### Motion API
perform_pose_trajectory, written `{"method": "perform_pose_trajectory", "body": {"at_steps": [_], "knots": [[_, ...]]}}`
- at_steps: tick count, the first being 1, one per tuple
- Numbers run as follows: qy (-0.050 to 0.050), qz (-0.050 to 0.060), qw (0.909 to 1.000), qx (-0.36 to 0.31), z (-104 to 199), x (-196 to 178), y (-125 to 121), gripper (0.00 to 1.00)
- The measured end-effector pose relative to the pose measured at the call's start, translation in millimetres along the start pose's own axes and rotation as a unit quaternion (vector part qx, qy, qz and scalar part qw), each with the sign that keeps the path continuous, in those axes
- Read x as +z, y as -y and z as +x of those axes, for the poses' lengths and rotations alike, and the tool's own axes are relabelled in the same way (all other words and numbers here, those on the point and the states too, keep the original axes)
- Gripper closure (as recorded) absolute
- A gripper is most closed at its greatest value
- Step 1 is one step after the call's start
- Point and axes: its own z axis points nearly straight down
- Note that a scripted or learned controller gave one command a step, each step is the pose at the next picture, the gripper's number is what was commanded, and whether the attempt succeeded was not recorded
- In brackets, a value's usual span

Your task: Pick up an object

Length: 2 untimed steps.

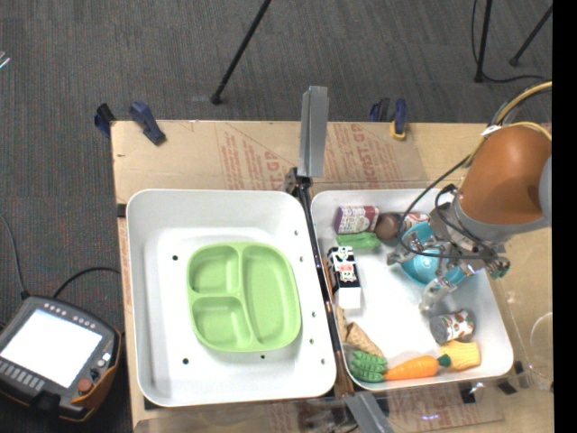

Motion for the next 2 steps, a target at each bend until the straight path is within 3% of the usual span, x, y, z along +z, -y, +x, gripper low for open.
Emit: {"method": "perform_pose_trajectory", "body": {"at_steps": [2], "knots": [[-0.001, 0.000, 1.0000, 0.008, 4.9, 0.4, -48.0, 0.00]]}}
